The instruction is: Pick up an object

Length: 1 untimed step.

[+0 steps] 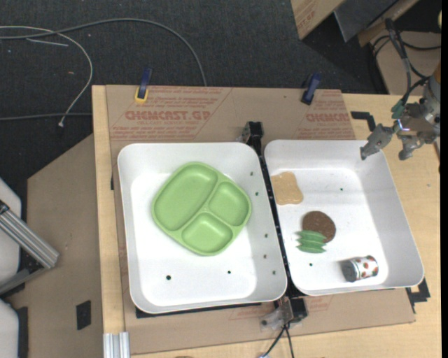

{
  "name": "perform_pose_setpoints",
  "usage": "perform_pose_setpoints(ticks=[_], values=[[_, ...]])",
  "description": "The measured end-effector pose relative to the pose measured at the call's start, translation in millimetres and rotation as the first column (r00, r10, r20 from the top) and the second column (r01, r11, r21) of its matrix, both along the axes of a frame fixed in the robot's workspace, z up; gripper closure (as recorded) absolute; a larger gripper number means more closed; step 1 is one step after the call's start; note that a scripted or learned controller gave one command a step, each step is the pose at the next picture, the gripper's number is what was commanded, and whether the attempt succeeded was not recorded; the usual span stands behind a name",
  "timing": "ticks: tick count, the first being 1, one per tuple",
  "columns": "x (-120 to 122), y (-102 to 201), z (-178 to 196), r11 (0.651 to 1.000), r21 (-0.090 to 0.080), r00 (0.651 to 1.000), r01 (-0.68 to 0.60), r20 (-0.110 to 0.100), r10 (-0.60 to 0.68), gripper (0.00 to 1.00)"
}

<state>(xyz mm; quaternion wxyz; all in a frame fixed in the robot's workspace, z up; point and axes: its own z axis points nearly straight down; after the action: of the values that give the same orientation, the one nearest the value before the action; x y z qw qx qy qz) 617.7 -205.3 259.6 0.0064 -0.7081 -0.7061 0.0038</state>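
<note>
Beneath everything lies a dark carpeted floor, crossed by thin pale cables at the upper left, with cardboard boxes at the top right. On it stands the bench, its wooden top covered by a brown printed cardboard sheet held at the far edge by two blue clamps. Two shallow white bins sit side by side, touching along a black seam. The left bin carries a green divided plate with three compartments, lying flat and turned at a slant. The right bin holds four small things: a tan flat piece near its left wall, a brown round disc toward the middle, a green ridged piece touching the disc's lower edge, and a small red-and-white can on its side near the front right corner. Over the right bin's far right corner hovers the claw, its fingers spread and pinching nothing, well apart from all four things.
</note>
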Motion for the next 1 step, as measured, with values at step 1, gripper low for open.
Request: perform_pose_setpoints(ticks=[1], values=[[2.3,1.0,8.6,1.0,-0.003,1.0,-0.003,0.014,0.004,0.0]])
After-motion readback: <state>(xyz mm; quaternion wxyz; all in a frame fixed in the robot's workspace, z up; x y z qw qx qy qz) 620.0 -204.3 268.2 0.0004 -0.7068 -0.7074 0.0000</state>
